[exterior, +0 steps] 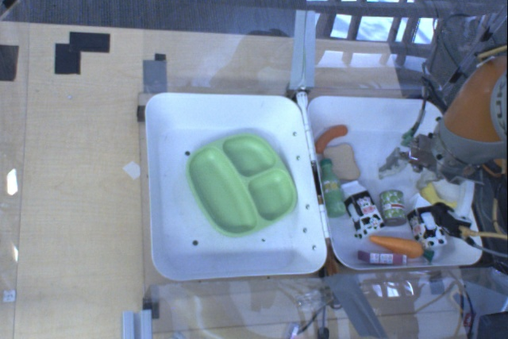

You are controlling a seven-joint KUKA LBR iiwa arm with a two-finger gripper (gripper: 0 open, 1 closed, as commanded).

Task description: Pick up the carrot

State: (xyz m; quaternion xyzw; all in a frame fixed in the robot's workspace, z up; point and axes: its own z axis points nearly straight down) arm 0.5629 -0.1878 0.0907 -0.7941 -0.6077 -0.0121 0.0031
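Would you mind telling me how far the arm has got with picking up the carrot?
Nothing looks done yet: the carrot lies flat near the front edge of the right bin, beside a small can. In hand: the gripper hangs over the bin's middle, well behind the carrot and apart from it. Left: moving over the carrot, closing on it and lifting it.

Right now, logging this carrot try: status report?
Gripper above right bin, holding nothing. Carrot lying near front wall, untouched. Cow toys and can crowd it.

Glossy white plastic bins [230, 266], matt green plastic tray [240, 183], pale wooden bench [71, 194].
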